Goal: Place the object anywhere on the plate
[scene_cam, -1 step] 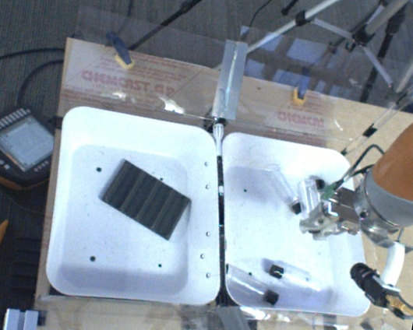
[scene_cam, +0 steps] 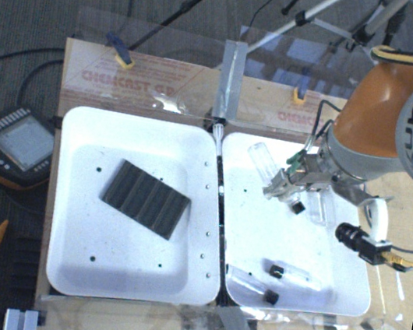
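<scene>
A dark grey ribbed rectangular plate [scene_cam: 145, 198] lies flat and slightly turned in the middle of the left bin [scene_cam: 64, 254]. Several clear plastic vials lie in the right bin [scene_cam: 349, 300]: one [scene_cam: 260, 159] near the far left corner, one [scene_cam: 320, 209] just right of the gripper, and two with black caps [scene_cam: 288, 273] [scene_cam: 252, 285] near the front. My gripper [scene_cam: 286, 196] hangs over the far middle of the right bin, fingers spread open with nothing seen between them. It is well right of the plate.
A metal divider [scene_cam: 220, 202] separates the two bins. A black cylindrical part with cables [scene_cam: 358, 239] sticks out of the wrist over the right bin's right side. A handheld pendant [scene_cam: 13, 146] lies left of the bench.
</scene>
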Controlling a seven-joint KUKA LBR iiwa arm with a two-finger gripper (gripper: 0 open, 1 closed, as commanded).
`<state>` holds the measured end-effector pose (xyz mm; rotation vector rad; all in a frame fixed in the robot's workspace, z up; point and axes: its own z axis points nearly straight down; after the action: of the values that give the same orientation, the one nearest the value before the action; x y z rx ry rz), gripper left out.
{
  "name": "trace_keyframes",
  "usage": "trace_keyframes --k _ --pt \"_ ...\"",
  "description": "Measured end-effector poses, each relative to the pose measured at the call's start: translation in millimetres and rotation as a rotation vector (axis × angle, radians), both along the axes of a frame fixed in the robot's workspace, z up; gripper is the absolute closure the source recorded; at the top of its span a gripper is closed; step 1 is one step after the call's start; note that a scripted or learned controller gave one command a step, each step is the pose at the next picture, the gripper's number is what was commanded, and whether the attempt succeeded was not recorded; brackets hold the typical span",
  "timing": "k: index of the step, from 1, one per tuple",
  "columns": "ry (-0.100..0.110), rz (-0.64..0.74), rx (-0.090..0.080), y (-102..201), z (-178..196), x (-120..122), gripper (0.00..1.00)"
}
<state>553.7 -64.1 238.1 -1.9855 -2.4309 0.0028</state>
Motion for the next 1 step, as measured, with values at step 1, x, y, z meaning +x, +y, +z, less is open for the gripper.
trace_keyframes --k 1 --pt "0.002 0.218 0.0 76.9 -47.6 10.2 1.0"
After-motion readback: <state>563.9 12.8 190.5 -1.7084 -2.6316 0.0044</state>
